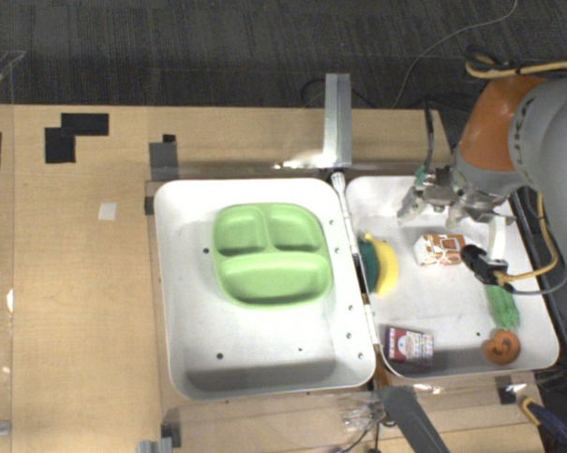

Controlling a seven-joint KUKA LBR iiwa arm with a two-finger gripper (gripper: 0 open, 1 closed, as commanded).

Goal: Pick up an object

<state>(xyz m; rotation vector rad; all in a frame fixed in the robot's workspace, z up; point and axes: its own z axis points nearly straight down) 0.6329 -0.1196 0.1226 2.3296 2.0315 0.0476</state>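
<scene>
My gripper hangs over the far part of the right bin, below the arm's orange band. A small white and brown box lies on the bin floor just in front of it, apart from it. A yellow banana-like toy with a green piece beside it rests against the bin's left wall. At the front lies a dark red packet. A toy carrot with a green top lies at the front right. Nothing shows in the gripper's grasp.
The left bin holds a green divided plate. A black plug with a yellow cable hangs from the arm over the right bin, near the small box. A metal post stands behind the wall between the bins.
</scene>
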